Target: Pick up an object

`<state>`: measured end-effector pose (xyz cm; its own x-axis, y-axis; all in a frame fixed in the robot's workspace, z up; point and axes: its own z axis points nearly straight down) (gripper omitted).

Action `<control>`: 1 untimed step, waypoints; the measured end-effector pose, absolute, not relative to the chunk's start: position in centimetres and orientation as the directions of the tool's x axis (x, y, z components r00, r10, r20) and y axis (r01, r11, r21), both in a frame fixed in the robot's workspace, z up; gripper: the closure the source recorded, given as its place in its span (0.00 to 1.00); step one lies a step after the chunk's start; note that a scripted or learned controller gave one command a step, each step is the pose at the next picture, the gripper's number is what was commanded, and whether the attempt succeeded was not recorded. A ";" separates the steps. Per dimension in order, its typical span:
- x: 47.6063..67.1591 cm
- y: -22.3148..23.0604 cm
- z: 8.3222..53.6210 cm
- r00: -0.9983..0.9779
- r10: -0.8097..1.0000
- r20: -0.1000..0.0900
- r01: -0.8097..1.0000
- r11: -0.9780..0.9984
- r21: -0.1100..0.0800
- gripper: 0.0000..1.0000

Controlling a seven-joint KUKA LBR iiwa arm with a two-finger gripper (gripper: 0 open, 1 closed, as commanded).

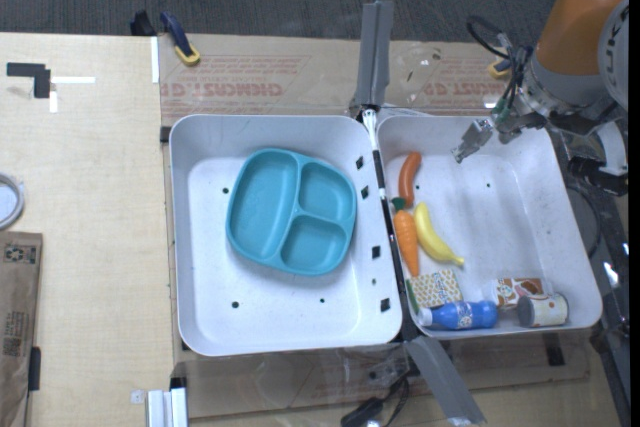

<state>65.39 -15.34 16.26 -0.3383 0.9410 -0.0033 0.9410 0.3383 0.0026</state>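
Hovering over the far end of the right bin, gripper carries nothing, so the pick is not yet made. At this scale its opening cannot be read. Candidates all sit in the right bin: red pepper nearest the gripper against the bin's left wall, carrot and banana further down that wall, blue bottle, cracker packet and small can along the near wall. Remaining by my read: descend, close, lift.

Grey arm, orange band, black cables; small grey metal pincer.
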 end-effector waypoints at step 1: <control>58.0 -16.4 10.2 -0.327 0.945 0.000 0.945 0.327 -0.001 0.00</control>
